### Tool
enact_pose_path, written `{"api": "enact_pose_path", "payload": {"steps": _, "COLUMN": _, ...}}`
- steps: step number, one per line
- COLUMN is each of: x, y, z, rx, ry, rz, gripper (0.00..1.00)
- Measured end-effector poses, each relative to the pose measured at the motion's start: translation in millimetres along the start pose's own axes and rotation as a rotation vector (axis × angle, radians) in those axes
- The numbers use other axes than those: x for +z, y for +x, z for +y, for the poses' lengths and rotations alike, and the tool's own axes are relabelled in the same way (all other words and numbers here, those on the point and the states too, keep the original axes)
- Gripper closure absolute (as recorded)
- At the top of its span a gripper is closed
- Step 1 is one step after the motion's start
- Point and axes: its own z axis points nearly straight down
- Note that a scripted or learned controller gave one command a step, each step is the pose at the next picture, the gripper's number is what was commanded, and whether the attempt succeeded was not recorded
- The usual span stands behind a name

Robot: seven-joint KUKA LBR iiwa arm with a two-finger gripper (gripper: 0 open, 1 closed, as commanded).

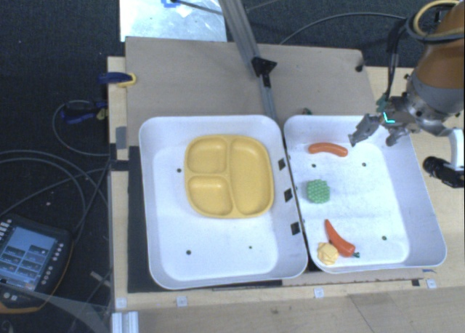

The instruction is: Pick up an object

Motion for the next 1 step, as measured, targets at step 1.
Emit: {"api": "enact_pose_path", "payload": {"steps": 1, "x": 61.2, "y": -1.4, "z": 4.8, "rx": 0.005, "ry": 0.005, "rz": 0.000, "gripper": 0.00}}
